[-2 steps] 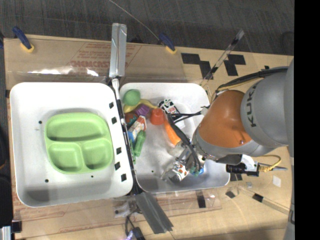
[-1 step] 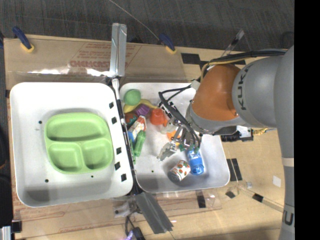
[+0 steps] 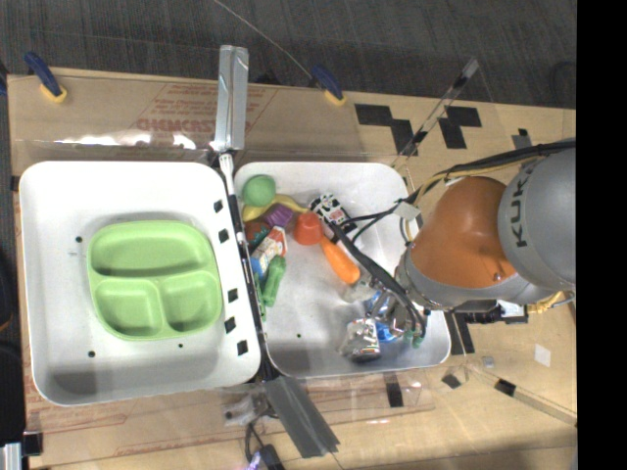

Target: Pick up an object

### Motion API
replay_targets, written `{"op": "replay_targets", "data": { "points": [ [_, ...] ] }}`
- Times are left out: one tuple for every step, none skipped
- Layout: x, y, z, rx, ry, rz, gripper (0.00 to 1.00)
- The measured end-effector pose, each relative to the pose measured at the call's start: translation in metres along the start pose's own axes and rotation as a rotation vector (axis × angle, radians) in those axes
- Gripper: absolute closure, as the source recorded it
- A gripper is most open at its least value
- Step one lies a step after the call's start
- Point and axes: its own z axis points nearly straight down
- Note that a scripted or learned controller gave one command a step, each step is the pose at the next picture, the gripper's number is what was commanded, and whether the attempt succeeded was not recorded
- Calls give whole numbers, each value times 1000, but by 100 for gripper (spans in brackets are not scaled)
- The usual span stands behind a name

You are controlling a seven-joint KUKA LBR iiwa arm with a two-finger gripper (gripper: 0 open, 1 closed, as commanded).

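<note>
Camera view, from above: arm (image 3: 490, 238) lettered "KU…", cut off, gripper (image 3: 370, 336) low in right bin (image 3: 323, 346), its grip unclear, near orange carrot (image 3: 340, 259); cardboard (image 3: 167, 116) bears faint red "CHEMCAS…"; green tray (image 3: 152, 277) fills left bin (image 3: 49, 292).

The grey arm (image 3: 549, 218) bears white letters "KU" on its side; faint red print on the cardboard (image 3: 176, 116) is unreadable.
</note>
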Motion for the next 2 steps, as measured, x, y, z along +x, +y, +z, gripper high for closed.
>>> {"op": "replay_targets", "data": {
  "points": [
    [-96, 97, 0, -1, 1, -96, 0],
    [-11, 78, 1, 0, 2, -99, 0]
  ]
}}
